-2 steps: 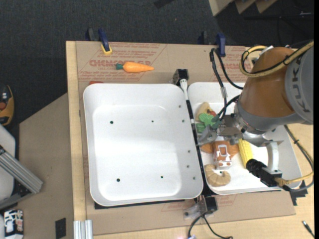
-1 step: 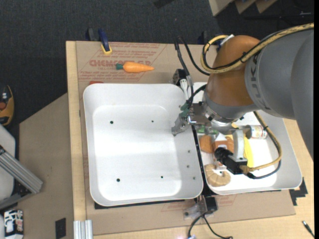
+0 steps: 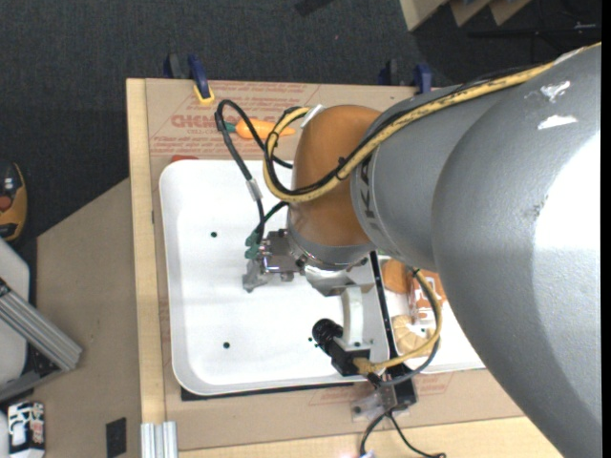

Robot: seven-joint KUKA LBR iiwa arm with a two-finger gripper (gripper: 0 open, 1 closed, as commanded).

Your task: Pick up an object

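Two shallow white plastic bins sit side by side on the light wooden desk, and the big grey arm with its orange wrist band reaches in from the right across them. Its bulk covers most of the right bin, where just a corner stays visible. The left bin is largely open to view, a smooth white floor with two small dark dots on it.

The metal pincer hangs low over the middle of the left bin, pointing toward the left. Whether it is wide or narrow I cannot tell, since the wrist and cables crowd it, and nothing can be made out between its tips.

Black and yellow cables loop from the wrist over the bin's upper part, and a black cylindrical fitting juts out beneath the wrist near the bin's lower rim.

An orange and white packaged object lies in the right bin just past the dividing rim, partly hidden by the arm and crossed by a yellow cable. It lies well apart from the pincer.
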